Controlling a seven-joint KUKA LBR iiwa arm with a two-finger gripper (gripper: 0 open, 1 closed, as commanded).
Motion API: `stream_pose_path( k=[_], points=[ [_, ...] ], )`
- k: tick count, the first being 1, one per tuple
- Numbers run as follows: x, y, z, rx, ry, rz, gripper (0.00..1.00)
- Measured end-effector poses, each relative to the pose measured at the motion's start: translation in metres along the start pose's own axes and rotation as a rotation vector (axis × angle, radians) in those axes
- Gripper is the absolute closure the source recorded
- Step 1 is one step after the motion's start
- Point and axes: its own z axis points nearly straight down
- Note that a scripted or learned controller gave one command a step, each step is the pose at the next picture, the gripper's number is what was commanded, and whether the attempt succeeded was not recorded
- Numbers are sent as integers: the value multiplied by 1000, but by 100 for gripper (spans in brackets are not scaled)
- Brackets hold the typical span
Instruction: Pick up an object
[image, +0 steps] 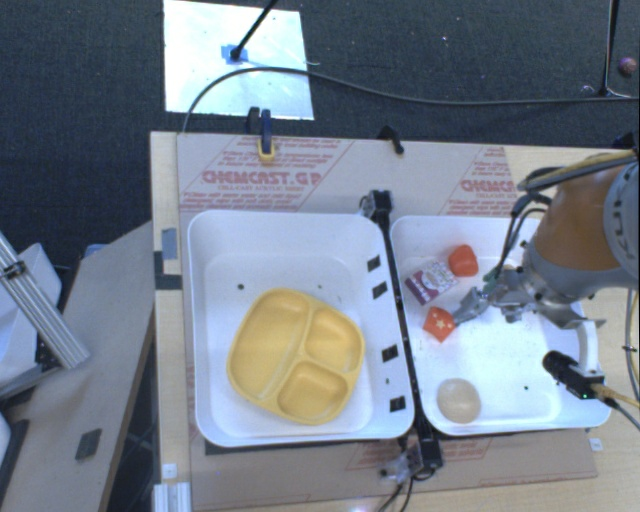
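The right bin (520, 405) holds several small things. An orange-red block (439, 324) lies near its left wall, and a red and white packet (429, 281) lies just above it. Further back sits a rounded orange-red piece (462, 260). A pale cream ball (459, 400) rests near the front wall. My gripper (466, 307) reaches in from the right, low over the bin floor. Its tip is right beside the orange-red block's upper right corner; I cannot tell whether they touch. Nothing is visibly held.
The left bin (215, 240) holds a yellow divided plate (295, 353). A black divider with clips (392, 310) runs between the two bins. The arm's orange and grey wrist (590, 235) hangs over the right bin's right side.
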Motion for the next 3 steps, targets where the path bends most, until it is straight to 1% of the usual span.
stream_pose_path(
  k=[1,2,3],
  points=[
    [3,4,45,-5,8,-2,0],
    [2,8,28,-22,2,-3,100],
    [-2,20,-27,-8,-3,-3,100]
  ],
)
